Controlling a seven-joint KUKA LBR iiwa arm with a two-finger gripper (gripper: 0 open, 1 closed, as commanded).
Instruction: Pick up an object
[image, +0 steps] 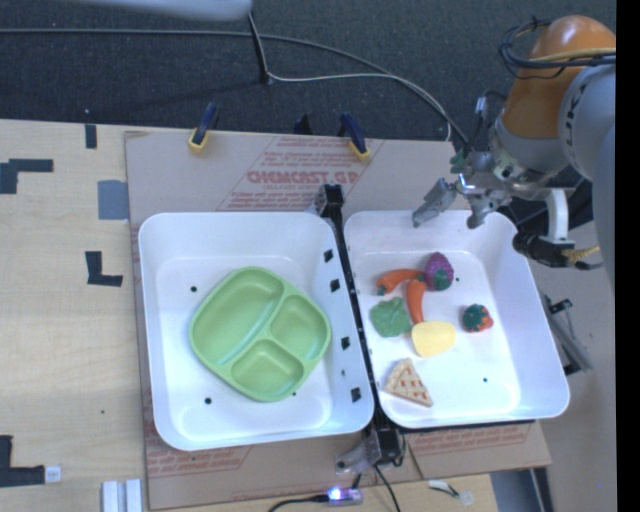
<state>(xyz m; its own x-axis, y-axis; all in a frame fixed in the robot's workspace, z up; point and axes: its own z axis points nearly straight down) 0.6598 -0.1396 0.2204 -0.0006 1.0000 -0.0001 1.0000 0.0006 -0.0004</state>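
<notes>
My gripper (455, 208) hangs open above the far rim of the right bin (520, 330), with nothing between its fingers. Below it in that bin lie several toy foods: a purple beet-like piece (438, 270), two orange carrots (399, 280) (416, 300), a green leafy piece (391, 318), a yellow piece (433, 339), a small red and green piece (476, 318) and a waffle-patterned wedge (408, 383). The beet lies nearest, a little in front of the fingers.
The left bin (165, 300) holds a green divided plate (260, 332). Black clips run along the seam between the bins (342, 300). Both bins sit on a cardboard sheet (270, 170) held by blue and yellow clamps. A cable crosses the dark background.
</notes>
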